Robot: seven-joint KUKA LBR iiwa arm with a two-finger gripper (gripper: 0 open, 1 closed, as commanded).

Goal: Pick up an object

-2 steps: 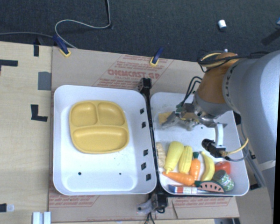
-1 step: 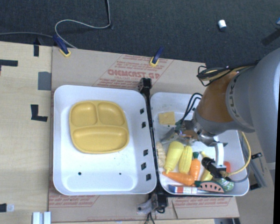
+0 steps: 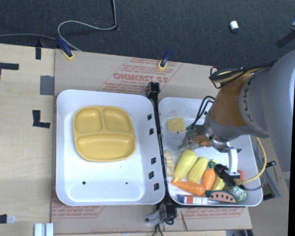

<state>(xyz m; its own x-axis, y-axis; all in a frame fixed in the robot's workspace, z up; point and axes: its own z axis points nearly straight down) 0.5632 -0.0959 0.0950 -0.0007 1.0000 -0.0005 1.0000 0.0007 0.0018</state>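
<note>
While end effector (image 3: pixel 198 139) hovers | toys (image 3: pixel 199 174) crowd near rim (right bin (image 3: pixel 180 109)).

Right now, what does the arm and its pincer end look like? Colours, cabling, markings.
The arm is bulky and rounded, grey, with an orange band above the wrist. Thin black and yellow cables loop around the band. The pincer end is dark with metal parts, too small to make out. No markings are legible.
</note>
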